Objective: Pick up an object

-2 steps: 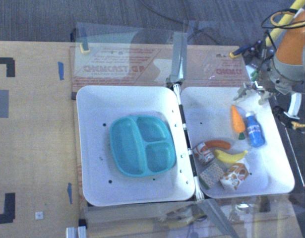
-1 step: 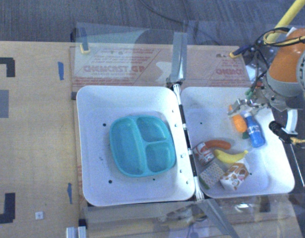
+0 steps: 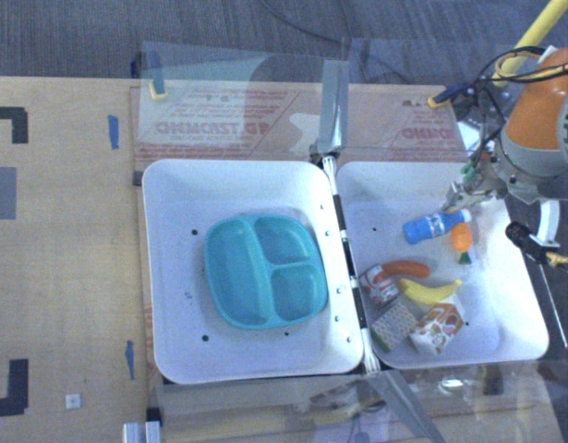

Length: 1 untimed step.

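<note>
The right bin holds several objects. A blue bottle with a white cap lies near its middle, next to a small orange carrot. Below them are a red sausage, a yellow banana, a small can, a grey packet and an orange-and-white carton. My gripper hangs over the bin's upper right part, just above the bottle's cap end and the carrot. Nothing shows held in it.
The left bin carries a teal divided plate. A ridge with screws separates the two bins. Cables and a yellow hose run behind the arm at the upper right.
</note>
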{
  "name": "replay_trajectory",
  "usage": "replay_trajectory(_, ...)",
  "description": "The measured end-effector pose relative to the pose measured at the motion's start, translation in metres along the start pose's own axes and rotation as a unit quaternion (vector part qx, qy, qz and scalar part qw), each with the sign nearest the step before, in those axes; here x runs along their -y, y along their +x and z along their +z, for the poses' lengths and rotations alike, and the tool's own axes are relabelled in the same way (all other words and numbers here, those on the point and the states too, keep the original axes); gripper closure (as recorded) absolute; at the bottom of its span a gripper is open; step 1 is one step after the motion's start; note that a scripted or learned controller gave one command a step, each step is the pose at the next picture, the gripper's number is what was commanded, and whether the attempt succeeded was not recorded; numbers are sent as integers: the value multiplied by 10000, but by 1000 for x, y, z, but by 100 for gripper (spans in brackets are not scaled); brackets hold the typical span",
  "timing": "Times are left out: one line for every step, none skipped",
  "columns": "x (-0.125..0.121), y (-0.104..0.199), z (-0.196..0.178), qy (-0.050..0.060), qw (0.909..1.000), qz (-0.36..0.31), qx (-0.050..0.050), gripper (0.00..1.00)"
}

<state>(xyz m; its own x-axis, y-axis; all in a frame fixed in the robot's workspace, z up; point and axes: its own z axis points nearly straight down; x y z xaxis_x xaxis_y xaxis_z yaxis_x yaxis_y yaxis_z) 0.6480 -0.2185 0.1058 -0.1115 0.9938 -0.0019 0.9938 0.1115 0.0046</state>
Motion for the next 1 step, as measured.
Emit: replay_trajectory(-24,38,-84,9,9989,-474,-3,100)
